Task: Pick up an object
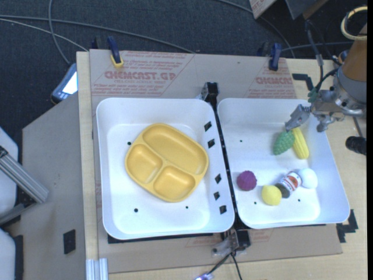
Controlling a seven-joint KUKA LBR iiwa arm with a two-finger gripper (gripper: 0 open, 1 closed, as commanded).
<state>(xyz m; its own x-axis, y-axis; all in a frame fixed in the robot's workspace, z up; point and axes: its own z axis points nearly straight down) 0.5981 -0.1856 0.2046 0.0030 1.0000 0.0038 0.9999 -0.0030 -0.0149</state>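
Two bins sat on the table; the tool [307, 116], jaws spread and empty, hovered just above the toy corn [293, 142] in the right bin [333, 212]. It looked light, stiff, slick: best pinched across its narrow middle.

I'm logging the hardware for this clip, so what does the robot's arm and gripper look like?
The arm enters at the right edge: a rounded body with an orange band above a grey wrist section. Below it sits a silvery metal gripper with grey finger parts reaching toward the right bin. Dark cables run alongside the wrist. No markings are readable on it.
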